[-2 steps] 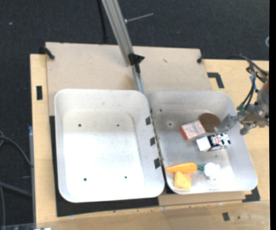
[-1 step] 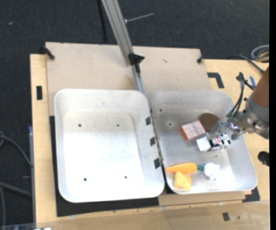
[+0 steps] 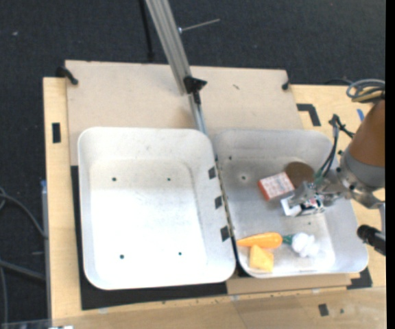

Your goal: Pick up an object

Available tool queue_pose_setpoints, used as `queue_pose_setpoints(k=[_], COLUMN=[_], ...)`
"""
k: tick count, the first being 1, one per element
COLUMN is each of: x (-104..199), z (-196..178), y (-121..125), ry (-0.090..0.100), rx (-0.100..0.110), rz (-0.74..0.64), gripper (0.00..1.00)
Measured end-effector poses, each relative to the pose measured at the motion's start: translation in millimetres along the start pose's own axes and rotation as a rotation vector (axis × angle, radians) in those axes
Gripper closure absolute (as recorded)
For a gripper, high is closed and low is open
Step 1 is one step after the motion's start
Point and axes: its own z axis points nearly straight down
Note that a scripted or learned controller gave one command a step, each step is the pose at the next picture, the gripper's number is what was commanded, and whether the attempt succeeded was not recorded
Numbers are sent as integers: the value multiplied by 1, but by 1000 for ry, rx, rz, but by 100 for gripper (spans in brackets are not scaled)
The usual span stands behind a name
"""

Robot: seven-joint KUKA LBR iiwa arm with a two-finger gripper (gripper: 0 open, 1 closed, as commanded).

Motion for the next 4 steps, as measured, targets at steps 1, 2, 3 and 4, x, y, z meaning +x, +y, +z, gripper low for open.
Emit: queue_pose_setpoints(k=[1, 2, 3, 4], x=[-1, 6, 5, 48], z=[-14, -72, -80, -79], y=[2, 9, 10, 20], ry=[-1, 1, 3, 5], rx=[-9, -7, -2, 0], rz=[5, -8, -9, -10], gripper=[100, 100, 100, 100])
